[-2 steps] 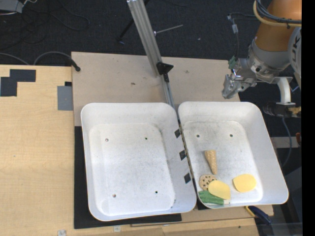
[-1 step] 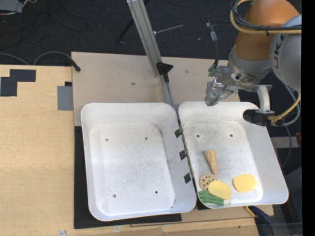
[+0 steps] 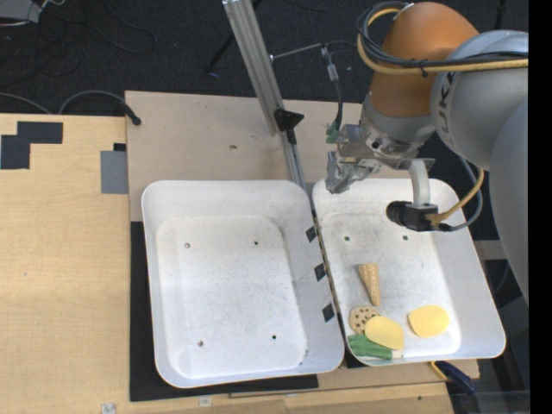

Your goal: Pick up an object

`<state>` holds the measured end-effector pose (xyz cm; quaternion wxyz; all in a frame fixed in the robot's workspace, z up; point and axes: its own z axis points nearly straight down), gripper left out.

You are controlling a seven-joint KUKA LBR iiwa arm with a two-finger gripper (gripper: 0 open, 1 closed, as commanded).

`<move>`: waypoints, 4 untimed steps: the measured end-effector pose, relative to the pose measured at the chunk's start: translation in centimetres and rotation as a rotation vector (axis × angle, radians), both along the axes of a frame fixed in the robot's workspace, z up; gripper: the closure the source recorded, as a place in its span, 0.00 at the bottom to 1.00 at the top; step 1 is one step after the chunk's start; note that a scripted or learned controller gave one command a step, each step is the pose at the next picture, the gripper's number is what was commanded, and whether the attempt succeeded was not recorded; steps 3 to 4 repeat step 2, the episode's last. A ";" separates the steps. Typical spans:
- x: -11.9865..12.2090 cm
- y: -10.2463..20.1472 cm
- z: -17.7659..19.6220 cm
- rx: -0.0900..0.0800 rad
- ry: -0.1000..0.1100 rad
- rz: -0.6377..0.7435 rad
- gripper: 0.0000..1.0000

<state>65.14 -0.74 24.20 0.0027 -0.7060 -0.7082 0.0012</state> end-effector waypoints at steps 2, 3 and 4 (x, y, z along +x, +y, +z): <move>-0.8 9.7 -1.7 -0.001 0.000 0.001 1.00; -0.8 9.7 -1.7 -0.001 0.000 0.001 1.00; -0.8 9.7 -1.7 -0.001 0.000 0.001 1.00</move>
